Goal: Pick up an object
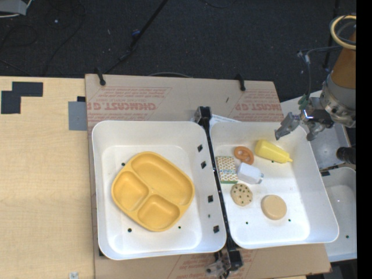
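In the right bin (325,214) lie a yellow wedge (273,151), a small pretzel (244,154), a white block (249,173), a green patterned square (226,169), a cookie (241,194) and a tan disc (274,207). The claw (301,127) hangs over that bin's upper right corner, its fingers spread wide, holding nothing and touching nothing. The left bin (104,156) holds a yellow divided tray (152,190), both bins on the table (40,185)

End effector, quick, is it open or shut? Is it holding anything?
End effector: open, holding nothing, hovering over the right bin's far right corner, up beyond the yellow bottle.
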{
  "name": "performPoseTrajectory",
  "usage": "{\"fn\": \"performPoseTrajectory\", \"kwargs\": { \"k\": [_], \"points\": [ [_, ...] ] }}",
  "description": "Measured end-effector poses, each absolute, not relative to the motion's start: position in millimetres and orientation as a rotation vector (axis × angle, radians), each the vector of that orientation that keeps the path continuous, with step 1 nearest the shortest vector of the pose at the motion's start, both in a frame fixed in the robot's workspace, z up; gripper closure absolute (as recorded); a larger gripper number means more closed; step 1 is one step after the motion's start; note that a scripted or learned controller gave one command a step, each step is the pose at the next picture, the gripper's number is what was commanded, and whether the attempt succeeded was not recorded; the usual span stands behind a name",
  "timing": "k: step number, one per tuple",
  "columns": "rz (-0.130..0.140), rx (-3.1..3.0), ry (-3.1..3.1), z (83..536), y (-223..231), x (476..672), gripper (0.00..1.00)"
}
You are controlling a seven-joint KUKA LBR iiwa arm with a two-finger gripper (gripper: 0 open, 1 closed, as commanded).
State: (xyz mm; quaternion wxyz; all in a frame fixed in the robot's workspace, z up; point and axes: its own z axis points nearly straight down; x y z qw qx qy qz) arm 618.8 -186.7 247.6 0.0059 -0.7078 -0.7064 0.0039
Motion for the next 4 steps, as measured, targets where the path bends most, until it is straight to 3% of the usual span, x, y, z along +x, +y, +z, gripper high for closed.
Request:
{"fn": "performPoseTrajectory", "kwargs": {
  "k": [1,3,4],
  "points": [
    [0.001,-2.22,-2.222,255,-186,621.2,0.0],
    [0.006,-2.216,-2.216,127,-181,616.4,0.0],
    [0.001,-2.222,-2.219,89,-181,617.2,0.0]
  ]
}}
